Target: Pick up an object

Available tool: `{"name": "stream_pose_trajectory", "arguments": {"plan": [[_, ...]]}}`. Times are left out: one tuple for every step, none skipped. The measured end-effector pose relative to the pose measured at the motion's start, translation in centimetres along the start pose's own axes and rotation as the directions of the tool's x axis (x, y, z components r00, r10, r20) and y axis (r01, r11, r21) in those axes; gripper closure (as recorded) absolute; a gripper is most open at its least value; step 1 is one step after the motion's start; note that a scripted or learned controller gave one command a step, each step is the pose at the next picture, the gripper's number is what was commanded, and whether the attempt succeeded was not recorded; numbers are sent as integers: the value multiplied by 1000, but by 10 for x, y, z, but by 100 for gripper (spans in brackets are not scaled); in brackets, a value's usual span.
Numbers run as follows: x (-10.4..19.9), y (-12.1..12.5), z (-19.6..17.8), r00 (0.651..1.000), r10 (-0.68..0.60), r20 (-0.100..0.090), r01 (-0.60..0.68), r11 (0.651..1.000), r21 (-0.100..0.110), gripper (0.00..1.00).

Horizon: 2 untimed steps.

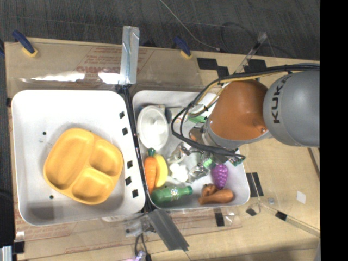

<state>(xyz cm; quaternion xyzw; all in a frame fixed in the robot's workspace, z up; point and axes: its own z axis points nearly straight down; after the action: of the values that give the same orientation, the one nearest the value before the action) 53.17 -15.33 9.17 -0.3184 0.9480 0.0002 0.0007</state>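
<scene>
Here the purple grapes lie just beside the gripper.

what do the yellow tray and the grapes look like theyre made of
Yellow tray: probably moulded plastic, matte, with uniform colour and soft rounded compartments. Purple grapes: likely toy plastic or rubber, slightly glossy, with small highlights on the bumps.

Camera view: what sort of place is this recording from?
Likely a robot lab's grasping bench: two white bins taped to cardboard, toy food such as a carrot and grapes, and carpet beyond.
</scene>
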Motion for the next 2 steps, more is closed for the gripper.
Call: {"name": "stream_pose_trajectory", "arguments": {"plan": [[-80,-41,-115,984,177,8,-177,984,7,100],[-57,-81,-203,950,312,7,-312,950,8,100]]}}
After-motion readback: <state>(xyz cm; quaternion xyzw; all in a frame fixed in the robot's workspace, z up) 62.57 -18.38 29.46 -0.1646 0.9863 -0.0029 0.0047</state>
